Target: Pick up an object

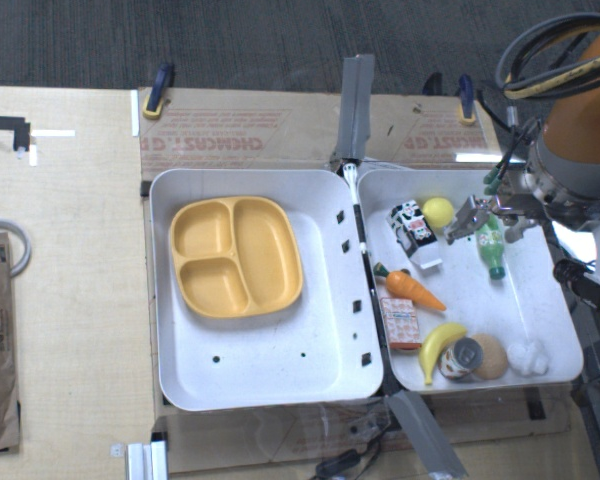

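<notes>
Yellow plastic makes up the big plate (236, 257) in the left bin (180, 368). It has rounded corners and three shallow dips, and it looks smooth and a little shiny. The bin under it is white and smooth, with a few small dark marks on its floor.

The right bin (560, 363) holds a pile of small things. A round yellow ball like a lemon (438, 211) sits at the top, touching a little black and white carton (412, 228) with a cow pattern. Below them lies an orange carrot (414, 288), long and pointed, with a green tip. Just under it is a flat red and white packet (400, 321). A curved yellow banana (436, 348) bends around a round tin can (464, 358), and a brown egg-shaped lump (491, 356) touches the can. A fluffy white ball (528, 356) rests in the corner (it looks soft like cotton).

A green bottle (491, 249) stands out in the upper part of this bin. The metal gripper (492, 216) hangs right above its top end. I cannot tell how the claw is set or if it grips the bottle.
</notes>
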Controlling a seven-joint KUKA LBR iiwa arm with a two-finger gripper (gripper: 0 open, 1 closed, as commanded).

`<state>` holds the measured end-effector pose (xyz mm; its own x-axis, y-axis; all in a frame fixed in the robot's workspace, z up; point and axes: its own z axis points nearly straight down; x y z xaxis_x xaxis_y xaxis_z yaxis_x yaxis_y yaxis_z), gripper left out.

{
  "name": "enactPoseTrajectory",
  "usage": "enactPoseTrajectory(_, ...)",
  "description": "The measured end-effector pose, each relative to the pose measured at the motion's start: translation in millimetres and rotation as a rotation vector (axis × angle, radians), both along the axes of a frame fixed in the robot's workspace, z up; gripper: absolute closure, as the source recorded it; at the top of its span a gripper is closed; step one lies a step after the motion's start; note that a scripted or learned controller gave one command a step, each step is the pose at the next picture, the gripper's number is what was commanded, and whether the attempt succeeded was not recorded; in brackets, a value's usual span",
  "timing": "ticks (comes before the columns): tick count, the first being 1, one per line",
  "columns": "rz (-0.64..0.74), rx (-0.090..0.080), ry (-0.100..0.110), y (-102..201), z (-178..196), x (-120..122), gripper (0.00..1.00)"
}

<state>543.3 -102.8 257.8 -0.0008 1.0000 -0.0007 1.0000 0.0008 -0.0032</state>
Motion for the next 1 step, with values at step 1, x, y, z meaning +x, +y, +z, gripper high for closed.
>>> enactPoseTrajectory(1, 0.145, 0.000, -0.001, -74.0, -64.4, 26.4, 0.00)
